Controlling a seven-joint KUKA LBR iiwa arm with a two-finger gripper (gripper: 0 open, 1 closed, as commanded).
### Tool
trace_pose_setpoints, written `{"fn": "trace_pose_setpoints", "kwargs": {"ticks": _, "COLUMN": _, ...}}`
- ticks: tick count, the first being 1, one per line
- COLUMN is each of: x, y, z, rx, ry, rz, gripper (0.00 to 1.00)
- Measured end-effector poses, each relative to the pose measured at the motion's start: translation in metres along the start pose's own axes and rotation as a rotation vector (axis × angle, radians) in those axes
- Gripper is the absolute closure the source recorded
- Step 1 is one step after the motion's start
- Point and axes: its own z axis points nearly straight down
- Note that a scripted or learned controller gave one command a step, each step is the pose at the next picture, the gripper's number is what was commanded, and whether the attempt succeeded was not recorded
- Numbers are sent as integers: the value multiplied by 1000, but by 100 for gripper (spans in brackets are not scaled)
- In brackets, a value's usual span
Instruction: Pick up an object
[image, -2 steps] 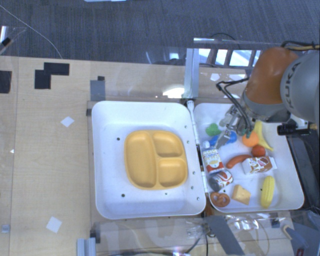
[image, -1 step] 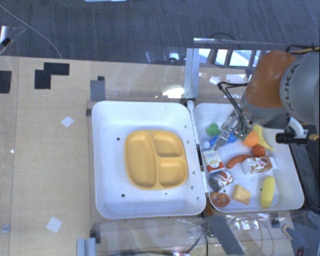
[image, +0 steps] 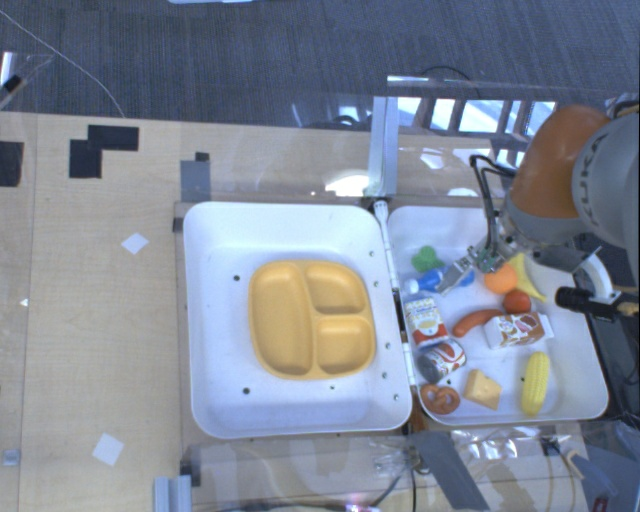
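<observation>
My gripper (image: 462, 272) hangs low in the upper middle of the right bin (image: 575, 405). It sits just right of a blue piece (image: 430, 279) and a green piece (image: 425, 258), and just left of an orange (image: 500, 278). Below it lie a red sausage (image: 474, 322), a small carton (image: 424, 320) and a can (image: 443, 357). Nothing shows in its grasp. The grey arm with its orange band (image: 555, 165) comes in from the upper right.
The right bin also holds a tomato (image: 517, 301), a banana (image: 528, 281), a white-red packet (image: 517, 329), corn (image: 536, 382), a cheese wedge (image: 483, 389) and a pretzel (image: 440, 399). A yellow divided plate (image: 310, 318) lies in the left bin (image: 215, 300).
</observation>
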Motion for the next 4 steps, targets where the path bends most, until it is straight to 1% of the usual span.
{"fn": "trace_pose_setpoints", "kwargs": {"ticks": 1, "x": -34, "y": 24, "z": 26, "rx": 5, "ry": 6, "rz": -385, "gripper": 0}}
{"fn": "trace_pose_setpoints", "kwargs": {"ticks": 2, "x": 15, "y": 39, "z": 4, "rx": -3, "ry": 0, "rz": -257, "gripper": 0}}
{"fn": "trace_pose_setpoints", "kwargs": {"ticks": 3, "x": 0, "y": 6, "z": 21, "rx": -8, "ry": -14, "rz": -554, "gripper": 0}}
{"fn": "trace_pose_setpoints", "kwargs": {"ticks": 4, "x": 10, "y": -11, "z": 21, "rx": -10, "ry": -14, "rz": -535, "gripper": 0}}
